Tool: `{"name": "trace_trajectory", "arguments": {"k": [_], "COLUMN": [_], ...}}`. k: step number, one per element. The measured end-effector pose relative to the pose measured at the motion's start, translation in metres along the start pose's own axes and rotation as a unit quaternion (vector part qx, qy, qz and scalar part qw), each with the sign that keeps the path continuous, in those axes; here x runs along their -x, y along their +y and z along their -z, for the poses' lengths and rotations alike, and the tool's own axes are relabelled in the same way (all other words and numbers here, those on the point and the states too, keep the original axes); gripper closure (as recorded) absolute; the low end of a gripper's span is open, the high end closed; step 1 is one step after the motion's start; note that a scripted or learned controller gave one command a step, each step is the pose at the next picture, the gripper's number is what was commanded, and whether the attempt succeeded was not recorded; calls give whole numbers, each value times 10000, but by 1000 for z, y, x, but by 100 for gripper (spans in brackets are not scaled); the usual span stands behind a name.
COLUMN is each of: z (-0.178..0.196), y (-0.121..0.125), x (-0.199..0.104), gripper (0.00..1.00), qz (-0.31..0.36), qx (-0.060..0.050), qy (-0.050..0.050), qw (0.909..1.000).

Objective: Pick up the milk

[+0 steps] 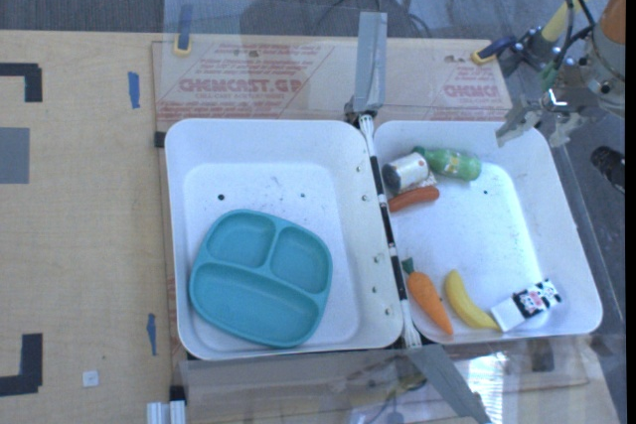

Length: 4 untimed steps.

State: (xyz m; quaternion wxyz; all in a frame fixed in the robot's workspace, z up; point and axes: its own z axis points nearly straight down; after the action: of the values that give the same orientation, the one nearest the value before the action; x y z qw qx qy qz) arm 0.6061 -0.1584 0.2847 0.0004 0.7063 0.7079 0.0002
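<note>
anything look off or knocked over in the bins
Nothing is spilled or broken. The milk lies on its side in the right bin's near corner, against the banana. The green bottle and can also lie flat. The teal tray sits slightly askew in the left bin.

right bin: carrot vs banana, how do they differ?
The carrot is orange and tapers to a point; the banana is yellow and curved. The carrot lies against the bin's left wall; the banana lies further right, its end by the milk carton. Both lie flat, side by side, near the front.
</note>
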Motion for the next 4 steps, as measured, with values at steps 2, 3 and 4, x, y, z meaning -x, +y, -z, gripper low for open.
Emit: {"name": "trace_trajectory", "arguments": {"k": [2, 3, 4], "z": [-130, -130, -135], "y": [-59, -59, -37], "x": [37, 37, 48], "gripper": [0, 0, 0], "qz": [-581, -586, -746], "qx": [-3, 0, 8], "qy": [0, -1, -4], "qw": [9983, 9983, 9972]}}
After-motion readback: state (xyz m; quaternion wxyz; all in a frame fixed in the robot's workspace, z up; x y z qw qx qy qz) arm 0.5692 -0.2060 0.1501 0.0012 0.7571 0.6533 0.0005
